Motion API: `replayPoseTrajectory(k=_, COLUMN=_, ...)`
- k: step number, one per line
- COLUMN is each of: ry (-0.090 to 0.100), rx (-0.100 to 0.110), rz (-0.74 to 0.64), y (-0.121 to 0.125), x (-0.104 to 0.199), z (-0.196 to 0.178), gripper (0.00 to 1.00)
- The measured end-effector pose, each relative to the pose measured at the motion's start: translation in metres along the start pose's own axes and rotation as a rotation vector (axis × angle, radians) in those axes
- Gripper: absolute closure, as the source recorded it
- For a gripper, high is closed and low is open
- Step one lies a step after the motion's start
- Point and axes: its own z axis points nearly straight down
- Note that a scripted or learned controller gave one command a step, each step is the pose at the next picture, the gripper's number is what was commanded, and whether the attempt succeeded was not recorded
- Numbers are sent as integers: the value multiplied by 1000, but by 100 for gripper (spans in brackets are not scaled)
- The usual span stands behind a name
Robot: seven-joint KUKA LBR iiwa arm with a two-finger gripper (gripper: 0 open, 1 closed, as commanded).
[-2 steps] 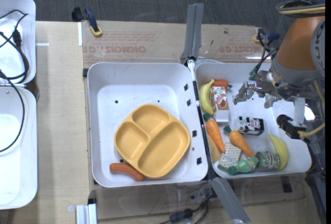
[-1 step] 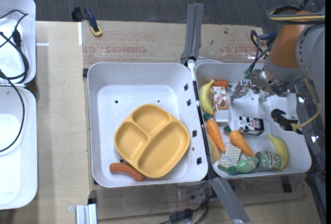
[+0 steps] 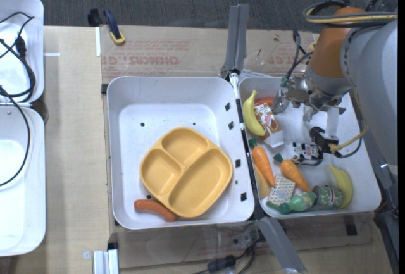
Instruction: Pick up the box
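Dark grey carpet lies behind a pale wooden bench (image 3: 69, 140), which is covered in its middle by a flattened sheet of brown cardboard (image 3: 164, 54) with red lettering, presumably there to protect the top. At the far left edge sit white moulded trays (image 3: 16, 159) with black cables looped over them, well apart from the work.

Left of centre stands the left shallow white bin (image 3: 126, 102). It carries a yellow plastic divided plate (image 3: 185, 171) with three compartments, lying flat and turned at an angle, and an orange sausage-shaped toy (image 3: 154, 207) that touches the plate's lower left rim. This bin looks like the drop-off side, since so little is in it.

A grey metal upright (image 3: 237, 38) rises where the two bins meet. The right shallow white bin (image 3: 364, 197) is the crowded one: a yellow toy banana (image 3: 252, 116) leans along its left wall, and just beside it lies the small white and red carton box (image 3: 271, 123), the task's thing, touching the banana and tilted on its side. Below are two orange toy carrots (image 3: 263, 165), a checked cracker-like piece (image 3: 282, 189), a green-labelled can (image 3: 326, 197) and a second banana (image 3: 342, 183).

Above the bin's upper right part hangs the two-finger gripper (image 3: 316, 116) on the grey arm with its orange band (image 3: 332, 48). It sits right of the box, not over it, and nothing lies between its fingers; how far apart they stand I cannot tell. To my judgement the grasp is not yet made, and the banana crowding the box may hinder it.
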Motion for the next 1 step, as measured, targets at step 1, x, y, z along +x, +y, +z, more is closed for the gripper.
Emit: replayPoseTrajectory(k=1, ry=0, rx=1, rz=-1, y=0, x=0, z=0, gripper=0)
